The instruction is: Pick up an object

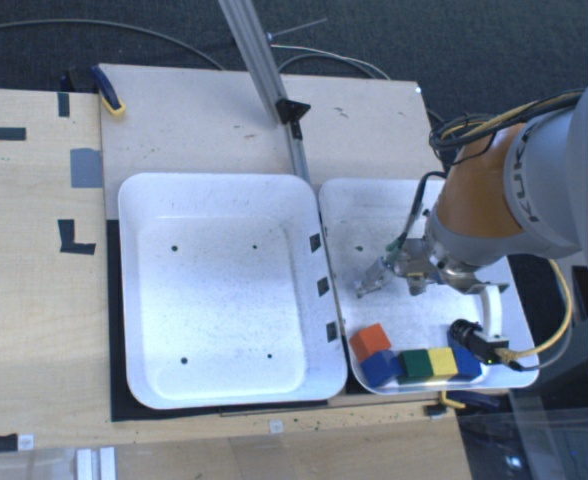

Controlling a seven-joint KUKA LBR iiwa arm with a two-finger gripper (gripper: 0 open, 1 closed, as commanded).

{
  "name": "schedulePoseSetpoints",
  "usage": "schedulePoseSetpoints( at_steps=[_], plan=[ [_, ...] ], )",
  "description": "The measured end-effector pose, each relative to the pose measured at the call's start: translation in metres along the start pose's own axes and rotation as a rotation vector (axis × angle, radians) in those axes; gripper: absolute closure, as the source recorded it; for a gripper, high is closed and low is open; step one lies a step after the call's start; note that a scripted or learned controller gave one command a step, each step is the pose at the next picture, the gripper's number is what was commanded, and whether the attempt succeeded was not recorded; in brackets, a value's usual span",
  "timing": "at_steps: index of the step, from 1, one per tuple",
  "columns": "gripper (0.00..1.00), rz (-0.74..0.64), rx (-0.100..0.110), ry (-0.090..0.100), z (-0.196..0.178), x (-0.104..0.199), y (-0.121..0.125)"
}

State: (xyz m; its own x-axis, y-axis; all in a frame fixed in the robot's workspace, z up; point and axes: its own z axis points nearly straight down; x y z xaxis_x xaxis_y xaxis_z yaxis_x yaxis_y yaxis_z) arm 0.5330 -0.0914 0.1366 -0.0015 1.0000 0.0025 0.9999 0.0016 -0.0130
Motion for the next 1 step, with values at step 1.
schedulePoseSetpoints(
  at_steps=[1],
  plan=[
    [0.00,-0.001,-0.020,-0.004,-0.1407,0.0063,-0.0062]
  ],
)
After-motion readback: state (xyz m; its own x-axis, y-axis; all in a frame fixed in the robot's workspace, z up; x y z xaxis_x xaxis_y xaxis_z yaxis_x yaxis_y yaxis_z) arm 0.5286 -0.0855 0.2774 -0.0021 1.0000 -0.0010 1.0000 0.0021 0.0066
